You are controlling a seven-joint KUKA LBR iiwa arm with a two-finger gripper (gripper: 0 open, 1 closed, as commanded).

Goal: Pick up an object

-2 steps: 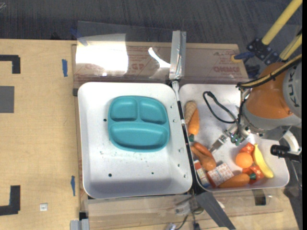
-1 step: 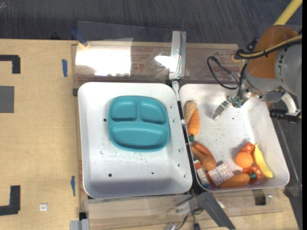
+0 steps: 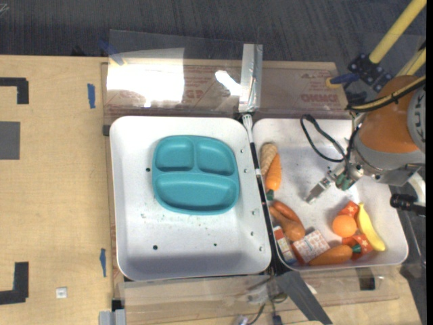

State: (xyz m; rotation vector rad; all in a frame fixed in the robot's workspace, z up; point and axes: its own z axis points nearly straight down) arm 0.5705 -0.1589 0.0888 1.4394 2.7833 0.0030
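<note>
- Nearest my camera, along the lower wall of the right-hand shallow white bin (image 3: 399, 249), I see a heap of toy food: a small packet with a red-and-white printed label (image 3: 310, 244), a long orange carrot-shaped piece (image 3: 333, 254) and a reddish-orange sausage-shaped piece (image 3: 287, 215).
- Printing on the packet is too small for me to read.
- Beyond both bins, a brown cardboard panel (image 3: 298, 90) carries red printed lettering, blurred and partly under glare from a clear plastic sheet (image 3: 162, 73); I cannot make out the words.
- At the heap's right end sit a round orange fruit (image 3: 344, 226) and a yellow banana (image 3: 370, 227), touching each other.
- Against the bin's left wall lies an orange cone-shaped piece with a tan end (image 3: 271, 164).
- My hand (image 3: 323, 187) hangs over the bare middle of the right bin, pointing down-left, with the orange band of the arm (image 3: 389, 124) above it.
- I cannot tell how far the hand is open; I see nothing gripped in it.
- The round orange fruit lies near the hand, below and to its right; the cone piece is to its left, apart.
- The left-hand shallow white bin (image 3: 128, 242) holds a teal divided plastic plate (image 3: 196, 175).
</note>
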